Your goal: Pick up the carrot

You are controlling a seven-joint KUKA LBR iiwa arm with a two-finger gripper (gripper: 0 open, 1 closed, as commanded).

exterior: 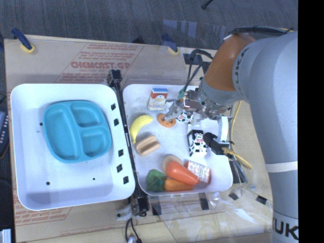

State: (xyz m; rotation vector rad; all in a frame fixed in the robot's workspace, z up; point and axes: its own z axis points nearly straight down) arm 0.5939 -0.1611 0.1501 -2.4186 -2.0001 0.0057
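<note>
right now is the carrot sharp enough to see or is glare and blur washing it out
In the camera view the carrot reads clearly, orange against the right bin, with soft focus but no glare on it; the white bin floors are bright, and the gripper area is cluttered and slightly blurred.

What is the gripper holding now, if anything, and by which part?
It cannot be told. The gripper hangs over the right bin near its far side, apart from the carrot, which lies at the near edge.
</note>
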